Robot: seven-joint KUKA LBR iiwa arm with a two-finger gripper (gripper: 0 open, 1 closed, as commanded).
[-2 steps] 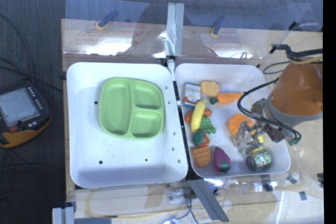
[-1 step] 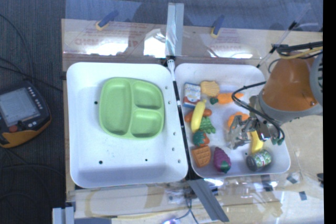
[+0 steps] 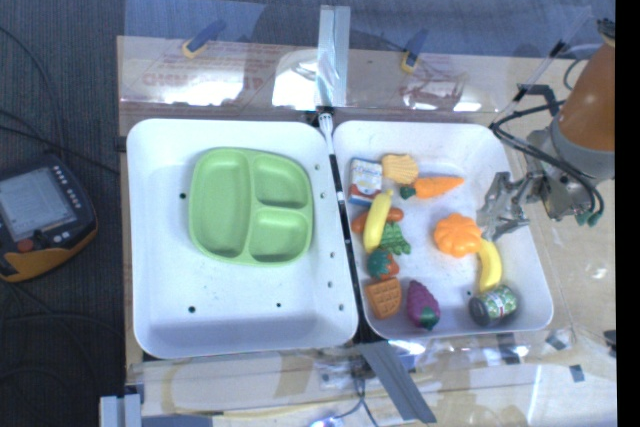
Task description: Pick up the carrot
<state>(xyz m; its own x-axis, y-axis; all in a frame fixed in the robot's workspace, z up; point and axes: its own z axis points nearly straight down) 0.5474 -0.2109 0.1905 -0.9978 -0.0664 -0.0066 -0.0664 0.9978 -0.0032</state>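
Note:
The carrot [image 3: 436,185] is orange with a small green top and lies flat in the upper middle of the right bin [image 3: 455,137]. Its tip points right, and a yellow-brown toy [image 3: 399,168] touches its left end. My gripper [image 3: 500,207] hangs over the right side of that bin, to the right of the carrot and slightly below it. Its metal fingers [image 3: 494,191] stand apart and hold nothing. An orange pumpkin-like toy [image 3: 456,234] sits just left of the fingers.
The right bin also holds two bananas [image 3: 377,218] [image 3: 488,265], a small carton [image 3: 365,178], broccoli [image 3: 392,241], a purple eggplant [image 3: 422,303], a waffle-like piece [image 3: 383,296] and a dark can [image 3: 494,305]. The left bin [image 3: 160,315] holds a green divided plate [image 3: 250,205].

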